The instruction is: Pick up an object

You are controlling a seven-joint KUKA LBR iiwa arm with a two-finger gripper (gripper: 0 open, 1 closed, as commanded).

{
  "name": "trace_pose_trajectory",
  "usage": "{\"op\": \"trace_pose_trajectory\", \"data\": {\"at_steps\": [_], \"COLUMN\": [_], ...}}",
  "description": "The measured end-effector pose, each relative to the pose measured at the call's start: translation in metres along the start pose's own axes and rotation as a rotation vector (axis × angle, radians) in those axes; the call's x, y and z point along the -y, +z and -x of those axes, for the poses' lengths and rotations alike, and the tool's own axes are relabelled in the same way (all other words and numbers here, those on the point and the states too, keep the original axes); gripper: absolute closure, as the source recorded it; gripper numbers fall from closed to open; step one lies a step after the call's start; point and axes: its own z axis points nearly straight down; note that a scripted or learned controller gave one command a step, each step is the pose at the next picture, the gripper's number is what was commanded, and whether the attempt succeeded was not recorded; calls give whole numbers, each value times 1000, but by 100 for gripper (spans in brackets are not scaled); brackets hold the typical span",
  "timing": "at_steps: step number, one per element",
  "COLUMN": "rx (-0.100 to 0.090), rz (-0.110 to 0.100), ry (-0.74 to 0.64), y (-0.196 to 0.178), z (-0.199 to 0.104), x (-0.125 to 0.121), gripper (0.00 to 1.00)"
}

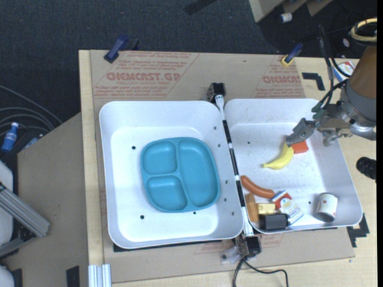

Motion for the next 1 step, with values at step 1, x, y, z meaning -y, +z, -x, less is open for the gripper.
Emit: {"op": "trace_pose_trajectory", "data": {"at_steps": [1], "rx": [3], "rz": [5], "ry": [1], "y": [168], "z": [38], "x": [-47], "gripper": [0]}}
